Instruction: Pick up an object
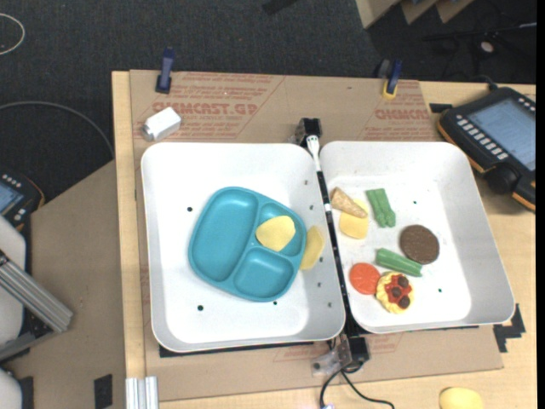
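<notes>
Nothing lifted yet: every object lies in the bins.

The pick has, by my reading, not begun. No object is raised, and I cannot tell whether the gripper is released or clenched, so each thing's place relative to it stays unknown. The left bin (162,313) holds a glossy teal plate (230,250), moulded into compartments, with a smooth pale yellow chip (276,233) in one; a second chip (312,247) leans just beside the plate. The right bin (477,309) carries small toy foods close together: a tan wedge (346,201), ridged green pods (381,207), a flat brown disc (420,243) and a red slice (364,277). Choosing, grasping and lifting all remain.
</notes>
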`<state>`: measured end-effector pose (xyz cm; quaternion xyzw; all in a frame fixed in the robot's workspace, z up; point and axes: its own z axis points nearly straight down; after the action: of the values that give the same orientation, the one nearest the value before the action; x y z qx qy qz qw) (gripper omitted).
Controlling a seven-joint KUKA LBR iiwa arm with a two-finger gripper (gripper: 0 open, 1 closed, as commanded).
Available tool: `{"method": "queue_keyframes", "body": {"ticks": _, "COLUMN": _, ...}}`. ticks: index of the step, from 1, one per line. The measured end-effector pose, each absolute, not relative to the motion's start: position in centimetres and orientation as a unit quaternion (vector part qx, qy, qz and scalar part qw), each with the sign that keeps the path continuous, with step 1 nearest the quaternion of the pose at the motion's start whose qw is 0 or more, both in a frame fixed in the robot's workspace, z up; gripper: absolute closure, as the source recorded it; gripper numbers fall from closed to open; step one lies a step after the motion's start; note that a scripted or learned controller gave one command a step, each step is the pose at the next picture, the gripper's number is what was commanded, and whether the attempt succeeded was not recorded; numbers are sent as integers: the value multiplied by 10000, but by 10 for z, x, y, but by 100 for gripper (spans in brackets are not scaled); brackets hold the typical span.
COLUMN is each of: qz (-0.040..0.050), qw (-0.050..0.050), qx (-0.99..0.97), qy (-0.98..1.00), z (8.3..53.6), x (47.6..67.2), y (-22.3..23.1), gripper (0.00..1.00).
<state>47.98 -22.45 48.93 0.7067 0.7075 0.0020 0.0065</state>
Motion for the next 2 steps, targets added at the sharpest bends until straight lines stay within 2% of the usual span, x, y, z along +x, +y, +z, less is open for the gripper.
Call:
{"method": "queue_keyframes", "body": {"ticks": 1, "qz": -21, "qw": -47, "qx": 7073, "qy": 7069, "z": 380, "x": 484, "y": -223, "gripper": 100}}
{"method": "queue_keyframes", "body": {"ticks": 2, "qz": 16, "qw": 53, "qx": 7068, "qy": 7074, "z": 458, "x": 480, "y": -225, "gripper": 100}}
